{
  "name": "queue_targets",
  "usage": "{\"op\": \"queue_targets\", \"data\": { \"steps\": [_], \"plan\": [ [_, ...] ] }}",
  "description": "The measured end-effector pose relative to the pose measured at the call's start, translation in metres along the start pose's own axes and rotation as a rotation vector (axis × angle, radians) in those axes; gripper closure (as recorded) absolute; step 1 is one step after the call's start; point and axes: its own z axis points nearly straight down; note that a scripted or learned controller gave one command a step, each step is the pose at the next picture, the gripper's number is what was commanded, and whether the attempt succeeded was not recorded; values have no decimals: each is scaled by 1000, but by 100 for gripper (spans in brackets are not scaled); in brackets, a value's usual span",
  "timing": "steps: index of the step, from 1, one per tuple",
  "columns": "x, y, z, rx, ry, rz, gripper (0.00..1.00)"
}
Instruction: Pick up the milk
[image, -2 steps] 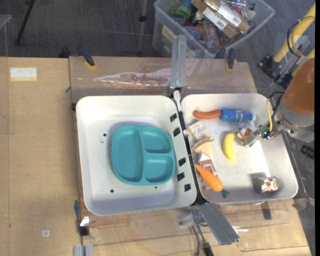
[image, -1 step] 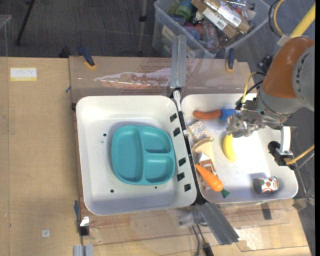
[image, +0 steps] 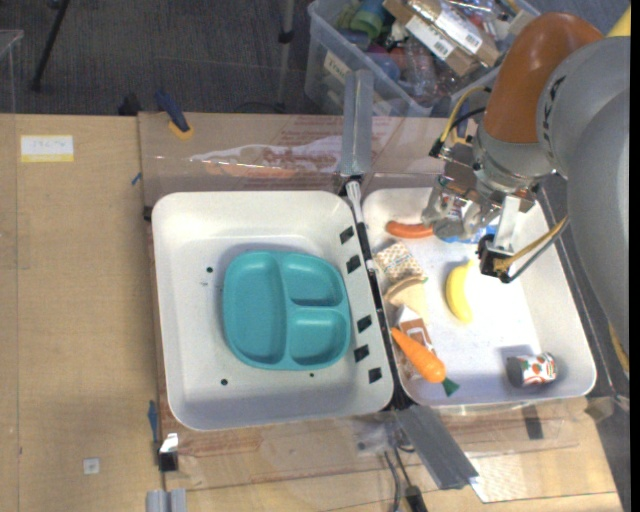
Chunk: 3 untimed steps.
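A small white carton with red markings and a dark end, which I take to be the milk (image: 531, 369), lies on its side in the front right corner of the right bin (image: 560, 320). My gripper (image: 457, 213) hangs low over the far part of that bin, well away from the carton. Directly below it is a small bluish-white object (image: 449, 233), partly hidden by the gripper, and I cannot tell whether they touch.
The right bin also holds a red sausage (image: 410, 228), a waffle-like piece (image: 397, 261), a yellow banana (image: 458, 293), a brown box (image: 413, 331) and a carrot (image: 421, 357). A teal divided plate (image: 285, 310) lies in the left bin (image: 190, 230). A divider wall (image: 362, 290) separates the bins.
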Motion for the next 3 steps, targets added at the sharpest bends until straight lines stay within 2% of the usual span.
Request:
{"op": "queue_targets", "data": {
  "steps": [1, 2, 3],
  "plan": [
    [0, 0, 0, 1, 0, 0, 0],
    [80, -36, 64, 0, 2, -52, 0],
    [4, -126, 19, 4, 1, -80, 0]
  ]
}}
